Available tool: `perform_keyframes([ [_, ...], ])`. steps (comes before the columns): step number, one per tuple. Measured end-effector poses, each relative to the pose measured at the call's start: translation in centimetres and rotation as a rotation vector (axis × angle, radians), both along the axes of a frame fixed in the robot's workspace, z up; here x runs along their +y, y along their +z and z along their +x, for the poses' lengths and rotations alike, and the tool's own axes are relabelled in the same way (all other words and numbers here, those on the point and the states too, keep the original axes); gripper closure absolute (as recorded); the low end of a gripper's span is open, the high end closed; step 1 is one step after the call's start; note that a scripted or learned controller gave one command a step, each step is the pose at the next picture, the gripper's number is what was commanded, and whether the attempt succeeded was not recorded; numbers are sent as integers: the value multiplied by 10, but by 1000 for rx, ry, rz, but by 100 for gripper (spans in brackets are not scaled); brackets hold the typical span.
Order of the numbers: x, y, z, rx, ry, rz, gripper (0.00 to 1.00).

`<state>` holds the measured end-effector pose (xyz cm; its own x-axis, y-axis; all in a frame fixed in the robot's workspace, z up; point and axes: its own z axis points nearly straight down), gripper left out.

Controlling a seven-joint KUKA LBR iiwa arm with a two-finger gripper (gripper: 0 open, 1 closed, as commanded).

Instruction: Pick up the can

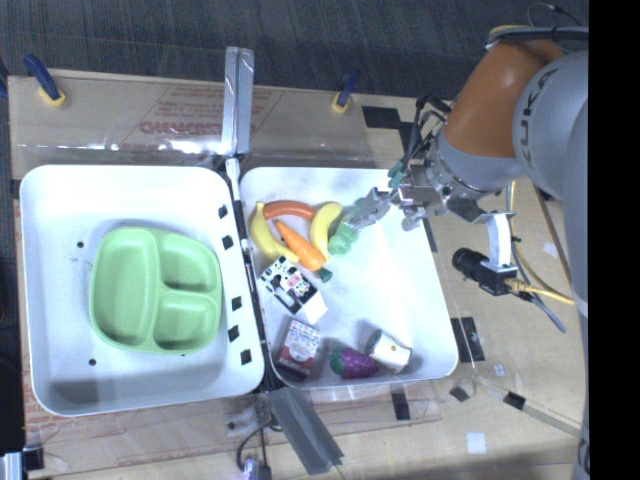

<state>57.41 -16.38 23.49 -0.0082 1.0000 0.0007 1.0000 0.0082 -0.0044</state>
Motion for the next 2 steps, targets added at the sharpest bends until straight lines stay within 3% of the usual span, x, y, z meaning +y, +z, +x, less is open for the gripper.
perform_keyframes([
  [1,-47,-94,-81,-1,182,1,0],
  [2,-47,-38,-58,-4,338,0,0],
])
